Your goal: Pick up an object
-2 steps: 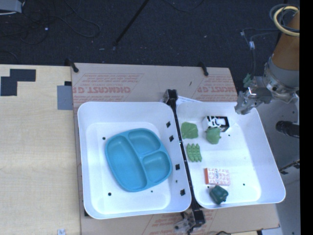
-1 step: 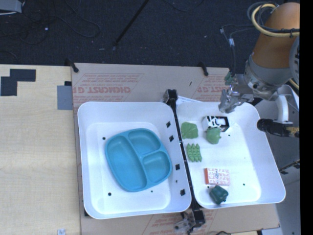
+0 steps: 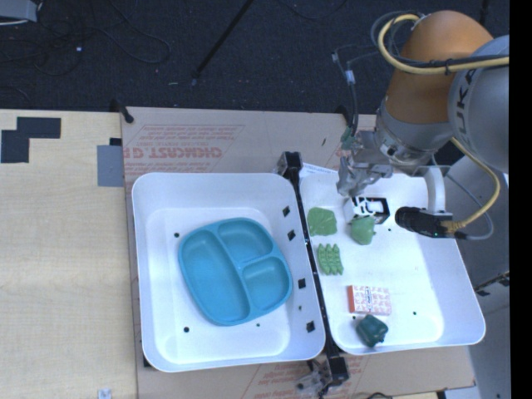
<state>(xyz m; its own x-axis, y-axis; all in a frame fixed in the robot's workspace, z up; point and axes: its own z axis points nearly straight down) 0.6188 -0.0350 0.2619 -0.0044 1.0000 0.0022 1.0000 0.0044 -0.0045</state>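
My gripper (image 3: 359, 191) hangs low over the far end of the right bin (image 3: 453, 306), its tip just above a pale green lump (image 3: 362, 229) lying on the bin floor; from this slanted overhead camera I cannot tell how it is set. The grey arm (image 3: 465, 81), orange band above the wrist, reaches in from the right.

I take the green lump as my landmark. Just to its left lies a flat green leaf-shaped piece (image 3: 322, 220). Nearer the camera and to the left of the lump sits a bumpy green piece (image 3: 330, 258). Well nearer the camera, toward the front of the same bin, rests a small red-and-white packet (image 3: 367, 298), and just in front of that a dark teal object (image 3: 372, 330). Far to the left of the lump, across the dividing rims, a blue divided plate (image 3: 234, 268) fills the middle of the left bin (image 3: 150, 223).

By my reading, the pick is not yet made: the lump lies on the white floor, and nothing shows lifted. The approach looks largely done, if the lump is indeed the target. What remains, I judge, is the last descent, the closing on the object, and the lift clear of the bin.
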